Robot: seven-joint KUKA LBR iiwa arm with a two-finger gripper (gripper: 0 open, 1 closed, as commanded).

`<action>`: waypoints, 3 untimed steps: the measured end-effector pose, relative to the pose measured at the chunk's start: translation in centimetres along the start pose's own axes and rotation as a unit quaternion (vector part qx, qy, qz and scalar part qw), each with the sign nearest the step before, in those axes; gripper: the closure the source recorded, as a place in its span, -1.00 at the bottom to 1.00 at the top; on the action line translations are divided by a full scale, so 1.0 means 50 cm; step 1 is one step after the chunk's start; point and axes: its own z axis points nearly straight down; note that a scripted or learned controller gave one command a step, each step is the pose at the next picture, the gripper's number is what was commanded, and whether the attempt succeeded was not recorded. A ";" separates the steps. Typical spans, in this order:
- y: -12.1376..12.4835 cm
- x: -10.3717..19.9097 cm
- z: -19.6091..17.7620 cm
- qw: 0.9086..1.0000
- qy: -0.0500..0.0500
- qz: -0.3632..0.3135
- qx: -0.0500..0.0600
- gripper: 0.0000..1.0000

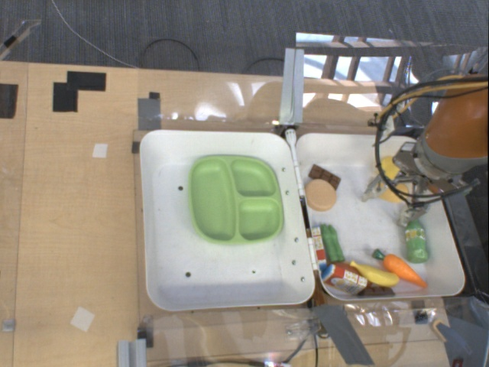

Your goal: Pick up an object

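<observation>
My gripper (389, 203) hangs low over the right bin (348, 155), near its right side, under the orange wrist band. Its two grey fingers (371, 191) stand apart, so it is open. A yellow object (390, 183) lies partly hidden beneath it, between the fingers, and I cannot tell whether they touch it. A small green bottle (416, 241) lies just below and right of the gripper. A carrot (403, 270) and a banana (374, 274) rest along the bin's near edge.
The right bin also holds a brown chocolate piece (324, 177), a tan round cookie (321, 196), a green packet (331, 243) and a red and white item (342, 275). The left bin (164, 274) holds a green divided plate (234, 198). Black cables loop above the wrist.
</observation>
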 end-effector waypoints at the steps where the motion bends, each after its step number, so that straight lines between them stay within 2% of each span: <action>1: 0.099 0.084 -0.004 1.000 0.000 0.017 0.000 -1.00; 2: 0.202 0.054 -0.008 0.998 -0.001 -0.063 0.004 -1.00; 3: 0.016 -0.057 0.001 0.991 -0.001 -0.131 0.000 -1.00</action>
